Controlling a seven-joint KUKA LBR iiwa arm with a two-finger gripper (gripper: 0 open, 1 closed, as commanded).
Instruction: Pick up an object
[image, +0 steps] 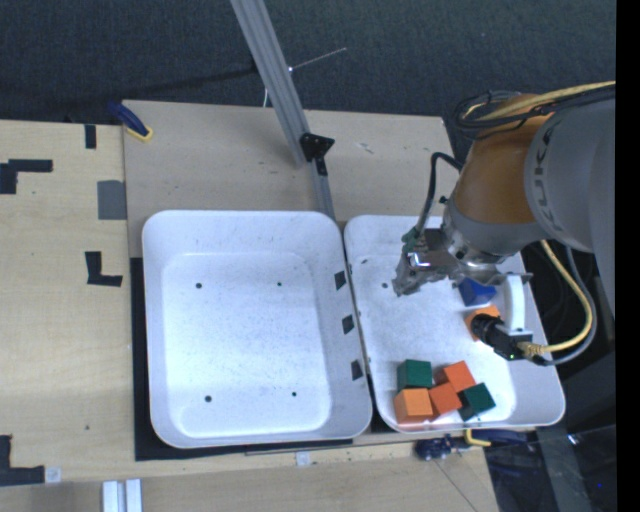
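From the overhead camera the gripper (408, 283) sits over the upper part of the right bin (375, 330), fingers look pretty much together with nothing between them as far as I can tell, blue block (476, 293) just beside it, orange and green blocks (440, 390) clustered well below it.

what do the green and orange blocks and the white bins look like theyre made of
The small green and orange cube-shaped blocks look like matte foam or painted wood: flat colour, no glare, crisp edges; the view leaves it open. The shallow white right-hand bin and the shallow white left-hand bin look like moulded plastic, with rounded corners, a smooth rim and a faint sheen.
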